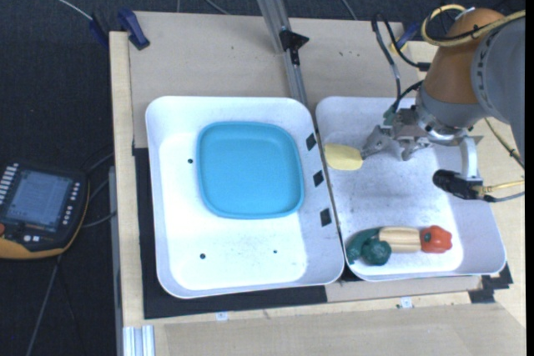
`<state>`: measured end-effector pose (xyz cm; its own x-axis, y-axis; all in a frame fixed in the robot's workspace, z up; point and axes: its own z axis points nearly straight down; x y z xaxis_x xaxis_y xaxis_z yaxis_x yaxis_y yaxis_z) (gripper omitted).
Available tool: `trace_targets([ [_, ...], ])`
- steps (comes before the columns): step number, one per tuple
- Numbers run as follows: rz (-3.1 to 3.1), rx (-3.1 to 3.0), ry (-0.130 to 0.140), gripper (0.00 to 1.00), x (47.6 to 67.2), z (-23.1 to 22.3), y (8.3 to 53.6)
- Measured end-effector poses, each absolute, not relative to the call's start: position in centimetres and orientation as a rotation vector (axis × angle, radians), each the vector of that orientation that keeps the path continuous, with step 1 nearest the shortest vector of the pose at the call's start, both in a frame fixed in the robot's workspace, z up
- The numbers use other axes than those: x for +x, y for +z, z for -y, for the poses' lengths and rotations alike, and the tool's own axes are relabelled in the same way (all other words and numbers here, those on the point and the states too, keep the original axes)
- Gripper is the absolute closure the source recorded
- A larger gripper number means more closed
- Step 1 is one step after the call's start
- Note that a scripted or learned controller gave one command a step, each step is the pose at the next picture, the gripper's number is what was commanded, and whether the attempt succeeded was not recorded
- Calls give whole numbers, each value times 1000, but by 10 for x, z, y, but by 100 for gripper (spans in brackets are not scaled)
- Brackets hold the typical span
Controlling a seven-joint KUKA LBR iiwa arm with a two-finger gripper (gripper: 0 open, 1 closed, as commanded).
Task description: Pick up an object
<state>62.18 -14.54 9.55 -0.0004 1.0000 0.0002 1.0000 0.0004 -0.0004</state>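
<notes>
Two shallow white bins are sitting side by side on the pale wooden bench [209,54]. Inside the left bin [167,263], a smooth, turquoise square plate [250,169] with rounded corners is lying flat. At the right bin's [492,250] left wall, a pale yellow, rounded object [342,156] is resting, and the metal gripper [394,142] is hovering just right of it; whether its jaws are apart or together cannot be told. Along that bin's near edge, a dark green lump [369,249], a tan cylinder [400,239] and a red piece [435,239] are lying in a row. No legible writing is showing.
</notes>
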Motion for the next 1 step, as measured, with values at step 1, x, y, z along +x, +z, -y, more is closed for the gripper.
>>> trace_targets([
  [1, 2223, -2222, -2, 100, 622, 145, 107],
])
